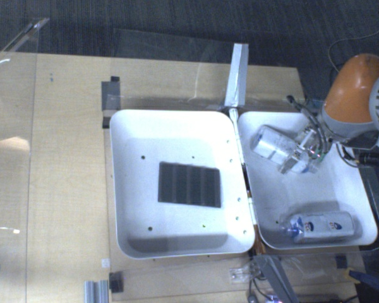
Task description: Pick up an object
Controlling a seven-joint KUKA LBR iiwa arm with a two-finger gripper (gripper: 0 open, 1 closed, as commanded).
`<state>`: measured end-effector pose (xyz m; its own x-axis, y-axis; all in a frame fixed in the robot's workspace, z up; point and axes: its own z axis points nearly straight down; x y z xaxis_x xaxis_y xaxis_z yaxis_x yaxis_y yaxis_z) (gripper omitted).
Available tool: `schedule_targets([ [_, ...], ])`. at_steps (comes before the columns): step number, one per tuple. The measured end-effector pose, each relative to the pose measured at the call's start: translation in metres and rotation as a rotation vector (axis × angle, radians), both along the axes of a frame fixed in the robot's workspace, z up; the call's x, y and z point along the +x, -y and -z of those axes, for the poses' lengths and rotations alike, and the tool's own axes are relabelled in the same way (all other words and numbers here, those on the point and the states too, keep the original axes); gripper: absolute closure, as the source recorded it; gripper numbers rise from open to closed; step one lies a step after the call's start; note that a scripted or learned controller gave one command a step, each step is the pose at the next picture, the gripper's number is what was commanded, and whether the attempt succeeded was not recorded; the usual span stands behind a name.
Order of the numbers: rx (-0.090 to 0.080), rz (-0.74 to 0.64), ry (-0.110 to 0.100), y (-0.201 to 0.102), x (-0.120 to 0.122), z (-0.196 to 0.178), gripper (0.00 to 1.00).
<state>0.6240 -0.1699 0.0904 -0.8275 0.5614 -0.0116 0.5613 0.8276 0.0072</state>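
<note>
The tool (pixel 301 156) is reaching into the right bin (pixel 360 188), its fingers clamping the silvery can (pixel 271 145) lying tilted near the bin's far side, likely gripping it for lifting

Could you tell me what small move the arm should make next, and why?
Probably a short, straight lift. The claw sits against the silver can in the right bin; raising it would show whether the can comes along.

Left bin (pixel 129 169): dark ribbed mat (pixel 189 184) at centre.
Right bin (pixel 357 194): silver can (pixel 271 145) against gripper (pixel 301 158); tube (pixel 321 225) near front wall.
</note>
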Motion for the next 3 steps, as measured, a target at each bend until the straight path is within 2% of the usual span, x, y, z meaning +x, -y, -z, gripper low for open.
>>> schedule_targets([
  [1, -0.010, 0.008, -0.030, -0.027, 0.021, 0.000, 0.00],
  [2, -0.010, 0.009, -0.030, -0.026, 0.021, -0.011, 1.00],
  [3, 0.002, 0.061, -0.002, -0.096, 0.033, -0.108, 1.00],
])
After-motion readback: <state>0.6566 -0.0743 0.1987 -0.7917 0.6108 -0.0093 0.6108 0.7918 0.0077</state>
